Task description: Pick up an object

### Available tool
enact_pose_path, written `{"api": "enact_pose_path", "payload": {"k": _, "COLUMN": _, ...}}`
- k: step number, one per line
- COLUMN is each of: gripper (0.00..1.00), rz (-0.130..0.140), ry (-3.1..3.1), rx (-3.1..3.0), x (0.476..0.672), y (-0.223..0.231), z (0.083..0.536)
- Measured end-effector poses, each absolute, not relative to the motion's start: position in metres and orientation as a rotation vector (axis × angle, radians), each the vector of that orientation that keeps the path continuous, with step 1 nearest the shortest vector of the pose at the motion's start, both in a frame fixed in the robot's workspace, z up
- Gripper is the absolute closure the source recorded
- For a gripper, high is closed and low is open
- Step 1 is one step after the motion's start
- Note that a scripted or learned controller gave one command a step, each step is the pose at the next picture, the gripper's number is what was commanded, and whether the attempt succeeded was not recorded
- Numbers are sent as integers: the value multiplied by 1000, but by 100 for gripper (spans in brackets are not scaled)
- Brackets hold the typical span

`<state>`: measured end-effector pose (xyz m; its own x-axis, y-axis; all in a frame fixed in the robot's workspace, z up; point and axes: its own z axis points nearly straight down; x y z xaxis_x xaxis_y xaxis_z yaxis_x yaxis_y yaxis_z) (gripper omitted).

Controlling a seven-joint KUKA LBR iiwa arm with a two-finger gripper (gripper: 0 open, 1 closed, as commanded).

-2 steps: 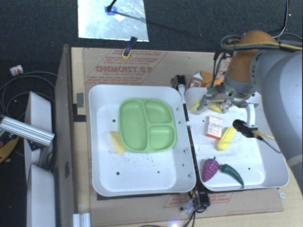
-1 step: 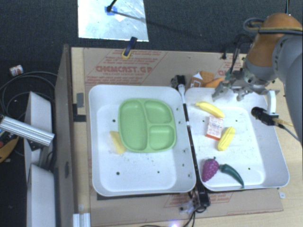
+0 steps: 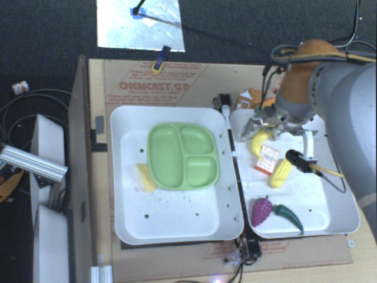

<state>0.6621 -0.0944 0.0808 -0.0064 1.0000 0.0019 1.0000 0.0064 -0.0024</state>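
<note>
Nearest us, in the right bin [image 3: 344,217], lie a purple bunch of grapes [image 3: 261,211] and a green pepper [image 3: 290,217], just beside each other by the near wall; we judge they are simply scattered there, well apart from where the arm is working. Further in come a yellow corn cob [image 3: 281,173] and, touching it, a small red-and-white carton [image 3: 267,158]; beyond the carton a yellow fruit [image 3: 257,142] lies near the bin's inner wall. The gripper [image 3: 263,128] hangs right over that fruit's far side, reaching in from the right; we take the fruit as the thing to be picked, since nothing else sits below it; whether the grasp is released or clenched we cannot tell, and the fruit looks to be resting on the bin floor. In the left bin [image 3: 126,217] a green divided plate [image 3: 181,157] lies flat in the middle, with a yellow piece [image 3: 145,177] tucked against its left rim; so crowded, that piece would be awkward to get at. Both bins rest on a cardboard sheet [image 3: 177,78] over the surface, likely to steady them; at its far edge sits a blue-and-yellow clip [image 3: 159,59].
</note>
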Motion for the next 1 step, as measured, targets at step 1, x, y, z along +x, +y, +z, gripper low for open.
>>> {"api": "enact_pose_path", "payload": {"k": 1, "gripper": 100, "rz": -4, "ry": -2230, "rx": -2216, "x": 664, "y": -97, "z": 96}}
